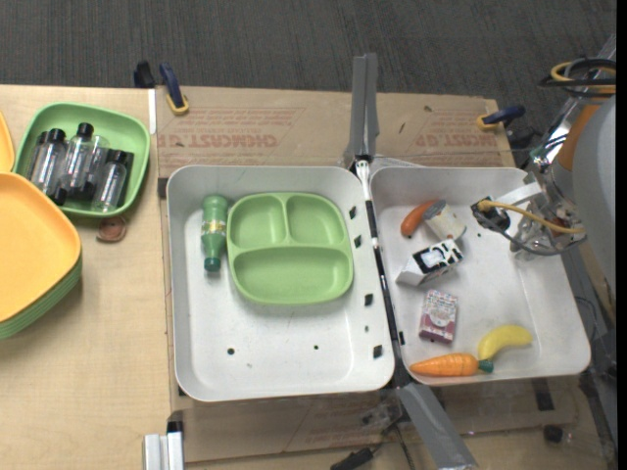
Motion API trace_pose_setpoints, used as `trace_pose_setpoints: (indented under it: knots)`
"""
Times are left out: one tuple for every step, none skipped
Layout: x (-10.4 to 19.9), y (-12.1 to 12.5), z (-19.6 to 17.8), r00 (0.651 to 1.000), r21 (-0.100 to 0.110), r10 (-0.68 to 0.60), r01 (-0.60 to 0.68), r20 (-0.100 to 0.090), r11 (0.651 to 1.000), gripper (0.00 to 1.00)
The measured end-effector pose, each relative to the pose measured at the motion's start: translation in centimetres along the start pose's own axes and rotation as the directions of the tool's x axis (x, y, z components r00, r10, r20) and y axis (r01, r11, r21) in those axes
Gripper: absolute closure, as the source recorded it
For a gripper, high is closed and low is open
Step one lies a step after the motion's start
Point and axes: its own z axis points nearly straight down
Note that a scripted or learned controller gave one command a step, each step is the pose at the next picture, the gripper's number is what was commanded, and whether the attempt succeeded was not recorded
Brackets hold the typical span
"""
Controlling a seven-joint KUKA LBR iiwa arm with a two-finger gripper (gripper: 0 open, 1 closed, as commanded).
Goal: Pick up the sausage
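The sausage (421, 215) is a short orange-red piece lying slantwise in the upper left part of the right bin (549, 360). Its right end touches a small white block (446, 224). My gripper (534, 231) hangs at the right side of that bin, well to the right of the sausage and apart from it. Nothing shows in its grasp.
The right bin also holds a black-and-white box (436, 259), a pink packet (439, 315), a banana (505, 341) and a carrot (451, 365). In the left bin (284, 360) lie a green divided plate (290, 247) and a green bottle (214, 231).
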Motion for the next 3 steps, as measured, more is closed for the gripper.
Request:
trace_pose_setpoints:
  knots:
    - [-6.1,-1.0,-0.5,0.992,0.0,-0.128,0.128,-0.001,0.992,1.0]
    - [-11.5,-2.3,0.7,0.976,0.004,-0.219,0.219,-0.001,0.976,1.0]
    - [-6.0,-1.1,-12.5,1.0,-0.002,0.001,-0.001,-0.001,1.0,1.0]
